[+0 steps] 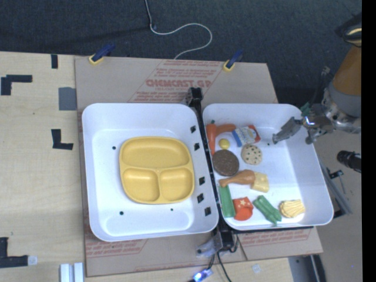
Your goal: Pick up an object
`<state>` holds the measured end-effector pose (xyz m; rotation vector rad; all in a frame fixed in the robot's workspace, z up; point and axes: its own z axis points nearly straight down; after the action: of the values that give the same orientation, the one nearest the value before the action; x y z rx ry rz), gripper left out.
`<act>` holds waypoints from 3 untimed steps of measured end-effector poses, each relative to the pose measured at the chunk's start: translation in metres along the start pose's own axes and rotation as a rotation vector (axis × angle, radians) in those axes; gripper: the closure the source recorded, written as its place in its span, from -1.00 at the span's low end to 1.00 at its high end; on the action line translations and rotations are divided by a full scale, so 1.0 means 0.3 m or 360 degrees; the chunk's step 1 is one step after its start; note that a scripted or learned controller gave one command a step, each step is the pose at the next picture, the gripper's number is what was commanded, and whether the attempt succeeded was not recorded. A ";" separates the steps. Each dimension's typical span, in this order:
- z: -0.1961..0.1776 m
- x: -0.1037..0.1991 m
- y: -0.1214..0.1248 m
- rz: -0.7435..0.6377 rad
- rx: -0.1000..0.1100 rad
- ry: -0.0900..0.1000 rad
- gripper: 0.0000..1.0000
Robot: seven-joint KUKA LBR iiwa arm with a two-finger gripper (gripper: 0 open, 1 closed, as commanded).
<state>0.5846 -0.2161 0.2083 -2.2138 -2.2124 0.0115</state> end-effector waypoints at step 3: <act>0.310 0.026 -0.010 -0.0005 -0.0004 -0.0001 -1.00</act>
<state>0.5803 -0.2081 0.1152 -2.2118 -2.2172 0.0092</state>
